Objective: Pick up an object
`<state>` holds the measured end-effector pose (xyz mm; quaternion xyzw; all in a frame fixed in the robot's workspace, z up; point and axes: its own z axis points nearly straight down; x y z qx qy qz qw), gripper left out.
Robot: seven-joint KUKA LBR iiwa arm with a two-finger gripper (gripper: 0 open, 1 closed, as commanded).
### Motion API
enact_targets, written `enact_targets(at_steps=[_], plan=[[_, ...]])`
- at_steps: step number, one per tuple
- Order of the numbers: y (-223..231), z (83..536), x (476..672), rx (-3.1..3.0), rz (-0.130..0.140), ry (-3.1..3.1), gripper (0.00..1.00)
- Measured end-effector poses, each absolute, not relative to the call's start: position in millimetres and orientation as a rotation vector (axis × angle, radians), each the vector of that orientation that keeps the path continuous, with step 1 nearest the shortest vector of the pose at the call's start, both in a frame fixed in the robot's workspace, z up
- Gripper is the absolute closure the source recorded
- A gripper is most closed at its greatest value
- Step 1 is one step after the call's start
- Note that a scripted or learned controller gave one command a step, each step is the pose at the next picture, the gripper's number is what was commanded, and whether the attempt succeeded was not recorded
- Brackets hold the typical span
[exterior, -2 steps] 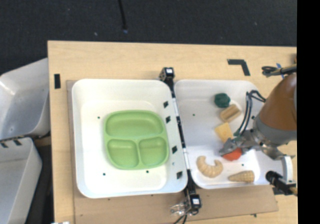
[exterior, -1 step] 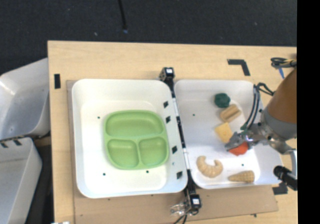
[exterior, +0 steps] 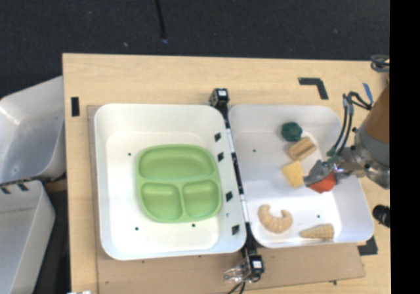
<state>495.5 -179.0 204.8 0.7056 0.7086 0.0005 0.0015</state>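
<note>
Left bin [exterior: 111, 155]: green tray [exterior: 178, 182]. Right bin [exterior: 262, 128]: croissant [exterior: 275, 218], cone [exterior: 317, 231].

Gripper [exterior: 321, 176] sits over a red object [exterior: 322, 185], perhaps gripping it.

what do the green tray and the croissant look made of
Tray: likely moulded plastic, matte pale green, with rounded seamless compartments. Croissant: probably a plastic toy, tan, with a smooth ridged surface and faint sheen; real pastry can't be ruled out.
</note>
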Motion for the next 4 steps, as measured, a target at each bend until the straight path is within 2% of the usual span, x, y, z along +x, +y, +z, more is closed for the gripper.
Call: enact_targets(at_steps=[1, 3, 4], plan=[[-180, 246, 503.2, 2.215, -0.001, 2.226, 1.0], [-63, 243, 528.2, 2.214, -0.004, 2.234, 1.0], [-9, 231, 548.0, 2.215, -0.006, 2.232, 1.0]])
